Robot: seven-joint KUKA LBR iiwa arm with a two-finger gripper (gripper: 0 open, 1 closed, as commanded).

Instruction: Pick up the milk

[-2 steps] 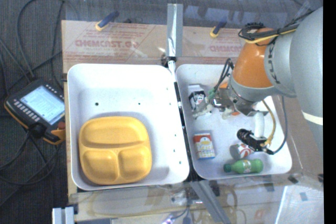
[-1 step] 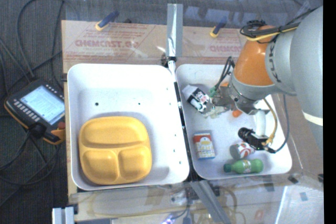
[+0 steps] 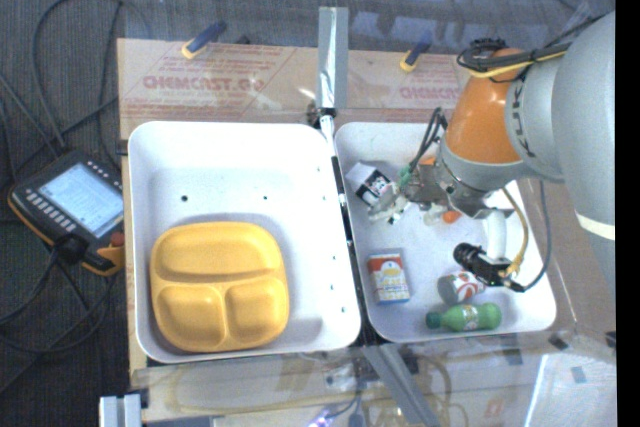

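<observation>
Camera view looks down on 2 white bins on the tabletop. The left bin (image 3: 200,155) holds a yellow divided tray (image 3: 220,285). The right bin (image 3: 540,310) holds the clutter: a small red and white carton (image 3: 388,277) lying flat near the bin's left wall, which I take to be the milk; a green bottle (image 3: 463,317) on its side near the front edge; a small can (image 3: 460,287) just above the bottle; and a dark and white item (image 3: 372,185) toward the back left.

The gripper (image 3: 402,200) hangs over the back of the right bin, close to that dark and white item and apart from the carton. The jaws are too small and cluttered here for me to tell how far open they stand, and nothing clearly sits between them.

The carton is probably light, with thin walls that may dent under a hard squeeze and a smooth printed skin that could slip. Closing across its 2 long sides, near the middle, looks the safest hold.
</observation>
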